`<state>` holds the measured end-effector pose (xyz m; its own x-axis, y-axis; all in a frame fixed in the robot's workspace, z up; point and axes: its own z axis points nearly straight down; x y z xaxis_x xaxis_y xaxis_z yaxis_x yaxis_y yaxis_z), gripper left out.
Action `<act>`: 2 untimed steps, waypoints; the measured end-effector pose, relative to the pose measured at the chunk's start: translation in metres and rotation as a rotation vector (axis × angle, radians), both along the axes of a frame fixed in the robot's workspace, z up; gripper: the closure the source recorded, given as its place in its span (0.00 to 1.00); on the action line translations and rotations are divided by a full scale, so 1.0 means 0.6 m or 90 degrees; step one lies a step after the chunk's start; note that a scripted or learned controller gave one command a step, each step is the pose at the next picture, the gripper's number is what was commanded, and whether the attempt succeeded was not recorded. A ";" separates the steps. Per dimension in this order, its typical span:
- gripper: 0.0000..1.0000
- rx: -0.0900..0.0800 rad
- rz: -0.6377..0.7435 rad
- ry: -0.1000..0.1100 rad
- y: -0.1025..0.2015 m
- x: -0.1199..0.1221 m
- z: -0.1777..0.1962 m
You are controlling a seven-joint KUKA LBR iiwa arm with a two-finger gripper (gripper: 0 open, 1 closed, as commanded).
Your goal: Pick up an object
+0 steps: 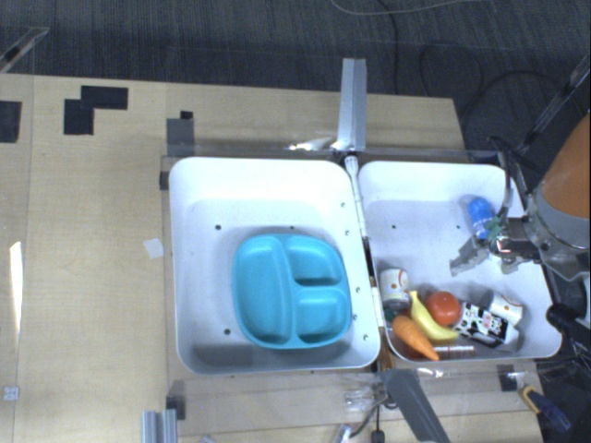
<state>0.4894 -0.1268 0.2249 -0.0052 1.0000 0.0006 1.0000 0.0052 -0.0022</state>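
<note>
The arm enters from the right, jaws low over the right bin — whether spread or pressed together cannot be told. Just beyond them lies a blue object; nearer the camera (bin's front edge), banana, tomato, carrot.

Even, cool light falls from overhead, bright enough to wash the white bins nearly flat. A soft grey shadow lies inside the left bin's near wall, and a fainter one rings the blue divided tray. A pale streak of glare marks the bench at far left. Detail is soft throughout and grainy on the dark floor.
</note>
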 end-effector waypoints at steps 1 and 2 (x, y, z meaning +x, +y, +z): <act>0.00 0.000 0.033 0.000 -0.110 -0.005 -0.184; 0.00 -0.001 0.091 -0.006 -0.132 0.071 -0.227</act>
<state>0.5321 -0.2058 0.0887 -0.1483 0.9889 -0.0015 0.9889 0.1483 0.0074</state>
